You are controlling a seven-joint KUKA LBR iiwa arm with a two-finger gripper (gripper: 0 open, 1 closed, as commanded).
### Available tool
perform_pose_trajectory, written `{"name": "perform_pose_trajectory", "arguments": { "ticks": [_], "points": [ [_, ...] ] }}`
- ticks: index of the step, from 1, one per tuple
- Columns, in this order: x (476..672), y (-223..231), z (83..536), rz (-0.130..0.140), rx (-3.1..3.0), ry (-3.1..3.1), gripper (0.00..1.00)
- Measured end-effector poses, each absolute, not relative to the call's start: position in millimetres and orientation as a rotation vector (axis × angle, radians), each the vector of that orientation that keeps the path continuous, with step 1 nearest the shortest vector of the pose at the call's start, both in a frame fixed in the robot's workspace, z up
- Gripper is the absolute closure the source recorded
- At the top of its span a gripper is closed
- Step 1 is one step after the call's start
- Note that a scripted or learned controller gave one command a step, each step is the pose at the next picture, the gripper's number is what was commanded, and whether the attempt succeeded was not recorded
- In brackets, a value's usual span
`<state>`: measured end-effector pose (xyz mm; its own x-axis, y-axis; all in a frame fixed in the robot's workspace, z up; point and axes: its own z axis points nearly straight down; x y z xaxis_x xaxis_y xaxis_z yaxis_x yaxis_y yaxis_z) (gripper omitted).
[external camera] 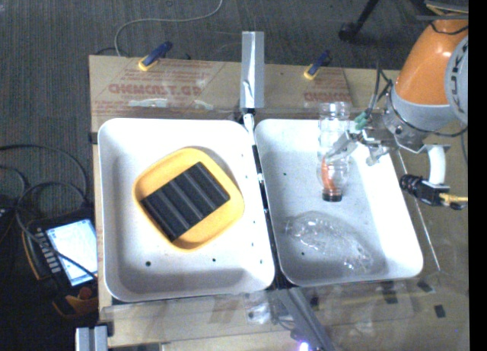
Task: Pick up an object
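Two shallow white bins sit side by side on the counter [152,87], which looks like a board of brown cardboard with faded red print.

The left bin [114,212] holds a yellow tray-like object [228,216] with a black ribbed panel [186,199] set into its top. It lies at the middle of that bin, turned at a slant.

In the right bin [403,243], a clear plastic bottle [333,155] is in the upper middle part, standing out above the bin floor, with an orange-red band near its lower end and a dark cap at the bottom tip. Lower in the same bin, near the front wall, lies a crumpled piece of clear plastic [323,239], well apart from the bottle.

The arm [434,75] comes in from the upper right of the frame, its orange band prominent. The gripper [358,140] sits at the upper right of the right bin, just beside the bottle and apparently touching it. Whether the fingers are spread or pinching the bottle cannot be told, since the clear plastic and metal parts blur together there.

Two yellow and blue clamps [154,55] hold the counter's far edge in the upper part of the frame. A grey upright bar [252,71] stands between the bins at the back. A small lit screen [72,247] lies on the floor at the lower left.
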<state>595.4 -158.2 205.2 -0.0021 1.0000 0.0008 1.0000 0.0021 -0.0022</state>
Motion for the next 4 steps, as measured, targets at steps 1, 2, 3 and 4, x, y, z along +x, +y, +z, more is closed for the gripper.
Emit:
{"name": "perform_pose_trajectory", "arguments": {
  "ticks": [1, 2, 3, 4],
  "points": [
    [668.4, -152.6, 197.2, 0.003, -2.168, -2.274, 0.00],
    [654.5, -167.9, 143.4, -0.006, -2.123, -2.326, 0.00],
    [624.3, -189.0, 93.0, -0.002, -1.926, -2.483, 0.00],
    [624.7, -188.6, 102.3, -0.006, -1.927, -2.482, 1.00]
  ]
}}
